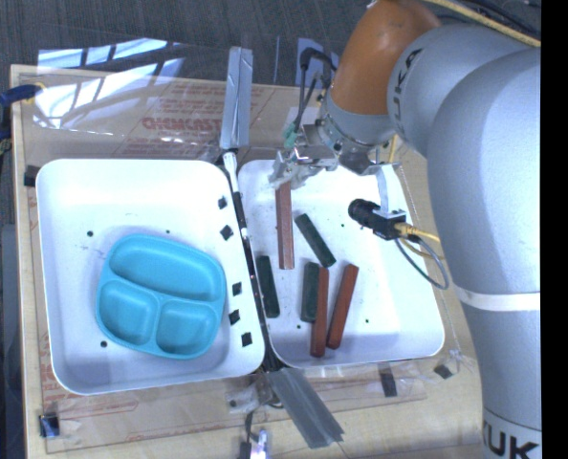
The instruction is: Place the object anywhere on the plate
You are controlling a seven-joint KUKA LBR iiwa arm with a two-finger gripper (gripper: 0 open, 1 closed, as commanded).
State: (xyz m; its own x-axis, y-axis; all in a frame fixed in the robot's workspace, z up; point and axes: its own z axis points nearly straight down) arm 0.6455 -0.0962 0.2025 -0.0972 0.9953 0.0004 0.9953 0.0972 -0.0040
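- Camera view: the gripper (286, 172) hangs over the right bin's (413, 328) 12 o'clock edge, closed on the top end of a brown stick (285, 228) that points toward 6 o'clock.
- The blue plate (162, 295) lies in the left bin (64, 199), well apart at 8 o'clock from the gripper.
- More sticks, dark green and brown, lie in the right bin around 5 o'clock from the held one.

A blue three-compartment plastic plate (162, 295) lies in the left white bin (64, 208). The right white bin (399, 323) holds long brown wooden sticks (342, 305) and dark green sticks (315, 240) (some touching), with the grey arm's jaws (298, 165) poised over one upright brown stick (284, 228).
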